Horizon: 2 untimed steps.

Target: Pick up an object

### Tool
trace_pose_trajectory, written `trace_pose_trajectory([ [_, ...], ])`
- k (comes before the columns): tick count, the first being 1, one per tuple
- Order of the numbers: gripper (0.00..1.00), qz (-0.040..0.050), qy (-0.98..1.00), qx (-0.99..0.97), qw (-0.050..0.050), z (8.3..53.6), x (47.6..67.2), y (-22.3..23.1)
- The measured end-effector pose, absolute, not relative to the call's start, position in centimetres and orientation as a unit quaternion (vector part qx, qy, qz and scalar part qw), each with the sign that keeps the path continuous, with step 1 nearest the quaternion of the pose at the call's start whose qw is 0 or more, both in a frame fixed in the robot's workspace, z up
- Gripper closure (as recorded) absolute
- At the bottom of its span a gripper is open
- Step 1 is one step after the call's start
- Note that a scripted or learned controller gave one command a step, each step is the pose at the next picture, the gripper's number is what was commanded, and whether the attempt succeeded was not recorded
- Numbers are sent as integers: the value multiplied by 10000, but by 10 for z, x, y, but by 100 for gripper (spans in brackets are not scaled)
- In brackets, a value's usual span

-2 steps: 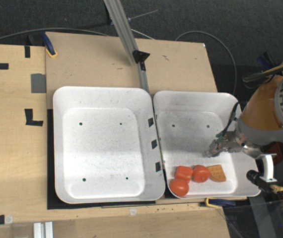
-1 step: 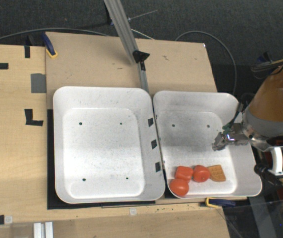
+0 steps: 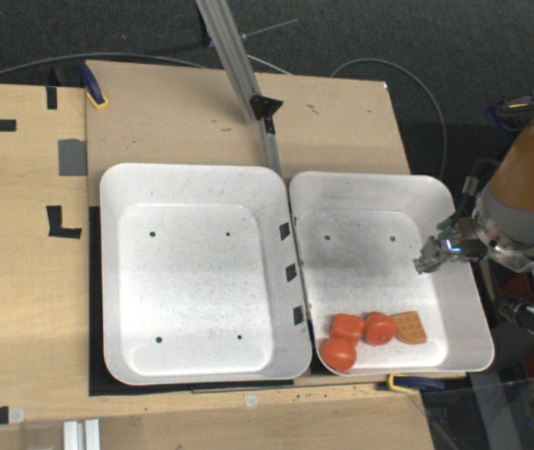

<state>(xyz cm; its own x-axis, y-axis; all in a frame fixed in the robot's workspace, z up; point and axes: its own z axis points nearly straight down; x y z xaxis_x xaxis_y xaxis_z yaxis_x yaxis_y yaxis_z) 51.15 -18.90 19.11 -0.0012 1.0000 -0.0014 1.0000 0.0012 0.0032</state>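
Matt white plastic bins (image 3: 192, 181), scuffed wooden bench (image 3: 333, 120)

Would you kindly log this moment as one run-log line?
claw: over right bin's right side, holding nothing seen | three red objects plus orange piece: right bin's front edge | pick: not yet done

Fixed overhead cam, slanted on bins (image 3: 290, 195)

Even, soft overhead light, faint shadows, slightly grainy picture, dark surround.
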Motion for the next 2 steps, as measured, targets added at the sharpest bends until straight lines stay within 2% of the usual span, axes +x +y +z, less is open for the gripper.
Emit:
trace_pose_trajectory([
  [1, 100, 10, 7080, 7062, 20, 246, 509, -179],
  [2, 100, 8, 7098, 7044, -6, 252, 520, -120],
])
